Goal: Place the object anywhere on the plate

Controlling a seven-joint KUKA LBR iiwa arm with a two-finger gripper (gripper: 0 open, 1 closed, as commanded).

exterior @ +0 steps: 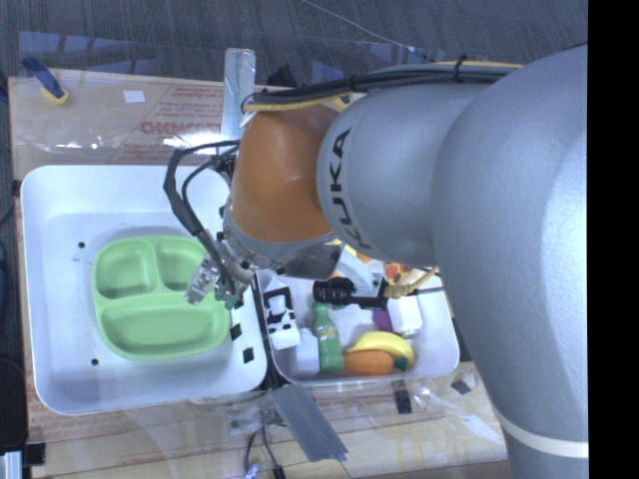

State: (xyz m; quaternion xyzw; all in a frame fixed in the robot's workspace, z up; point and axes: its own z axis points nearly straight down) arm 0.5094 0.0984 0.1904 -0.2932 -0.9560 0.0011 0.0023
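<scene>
a large grey arm [479, 198] with an orange band reaches in from the right and covers much of a bench holding two shallow white bins. the left bin [50, 267] holds a light green plate [150, 302] with three compartments, two small ones at the top and one wide one below. the gripper [212, 285] hangs over the plate's right edge, where the upper right compartment meets the wide one; whether it is spread, pressed together or pinching anything cannot be told from this view, and no object can be made out in it. the right bin [439, 352] holds a green bottle [321, 327], a yellow banana [381, 344] lying against an orange piece [367, 363], and other small items partly hidden by the arm. which item is the task's object is unclear. for a good placement, the release should probably happen further left, over the middle of a compartment, and low, so nothing rolls off the rim.
</scene>
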